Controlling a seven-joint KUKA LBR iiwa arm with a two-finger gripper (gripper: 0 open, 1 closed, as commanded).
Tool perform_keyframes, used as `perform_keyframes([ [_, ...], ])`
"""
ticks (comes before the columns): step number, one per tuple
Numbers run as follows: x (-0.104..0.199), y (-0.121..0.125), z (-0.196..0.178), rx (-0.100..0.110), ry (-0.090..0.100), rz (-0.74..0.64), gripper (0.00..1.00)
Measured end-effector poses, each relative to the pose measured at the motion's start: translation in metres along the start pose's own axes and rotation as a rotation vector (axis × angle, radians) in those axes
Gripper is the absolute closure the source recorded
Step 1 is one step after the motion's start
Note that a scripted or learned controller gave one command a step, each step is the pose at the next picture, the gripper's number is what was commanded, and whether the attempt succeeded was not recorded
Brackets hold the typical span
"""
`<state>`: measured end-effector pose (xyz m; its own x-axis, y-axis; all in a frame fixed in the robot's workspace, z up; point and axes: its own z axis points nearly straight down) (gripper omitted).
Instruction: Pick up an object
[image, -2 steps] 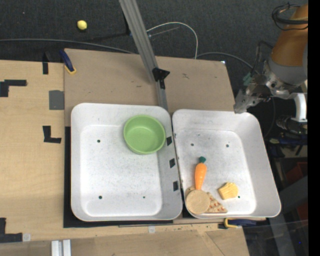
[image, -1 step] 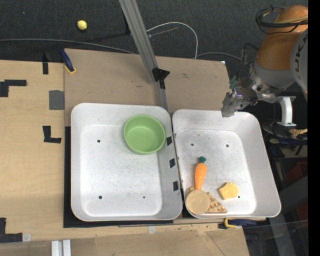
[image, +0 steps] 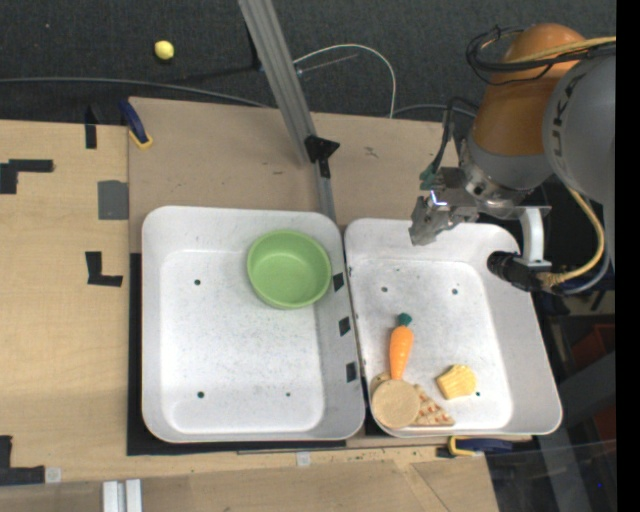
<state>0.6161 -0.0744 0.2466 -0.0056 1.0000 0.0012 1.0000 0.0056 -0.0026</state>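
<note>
In the right bin (image: 500, 300) an orange toy carrot (image: 400, 348) with a green top lies near the middle front. A tan round cookie (image: 396, 404) sits at the front edge, overlapping a waffle-like piece (image: 433, 412). A yellow cheese chunk (image: 456, 382) rests to their right. A green bowl (image: 289, 268) stands at the back of the left bin (image: 200, 330). My gripper (image: 428, 228) hangs above the right bin's back rim, well away from the carrot, with nothing seen between its fingers.
A grey metal pole (image: 285, 85) slants down to the gap between the bins. Cables (image: 570, 270) loop at the right of the arm. A small yellow ball (image: 164, 49) lies on the dark floor at the far left.
</note>
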Motion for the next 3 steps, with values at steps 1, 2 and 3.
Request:
perform_keyframes([
  [1,0.06,-0.016,0.011,0.001,0.001,-0.002,1.0],
  [2,0.112,-0.035,0.024,0.002,0.0,-0.001,1.0],
  [3,0.161,-0.054,0.034,0.002,0.0,-0.001,1.0],
])
